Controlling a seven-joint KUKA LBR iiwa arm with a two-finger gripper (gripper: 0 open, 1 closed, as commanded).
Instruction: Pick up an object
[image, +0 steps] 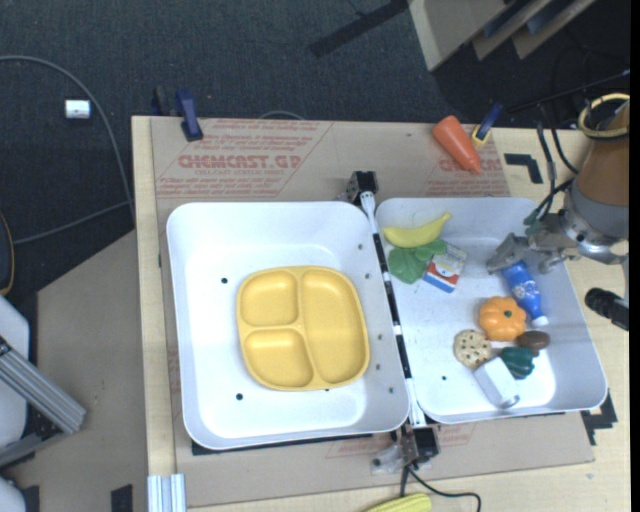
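Two shallow white bins sit side by side on the bench. The left bin (195, 300) holds a yellow divided plate (302, 327) with three compartments, lying flat near the bin's middle.

The right bin (590, 375) carries the small clutter. Taking this bin as a clock face, a yellow banana (417, 231) lies at about 11 o'clock, with a green leafy piece (407, 264) touching it just below and a small white packet with red and blue print (444, 273) beside that leaf. A blue bottle (523, 291) lies tilted at about 2 o'clock. Just below it, near 4 o'clock, sits a small orange pumpkin (502, 318). A speckled cookie (469, 347) lies at 6 o'clock, close to the pumpkin's lower left. A dark green object with a brown end (524, 352) lies at about 5 o'clock, and a white and grey tube-like item (497, 384) rests near the bin's lower edge.

The arm reaches in from 3 o'clock, its orange band (606, 172) above the grey wrist. The gripper (522, 252) hangs over the upper right part of the right bin, right above the upper end of the blue bottle; whether it touches the bottle is unclear, and how far its grip is spread cannot be told from here.

Outside the bins, an orange carrot-like toy (458, 144) lies on the bench at 12 o'clock.
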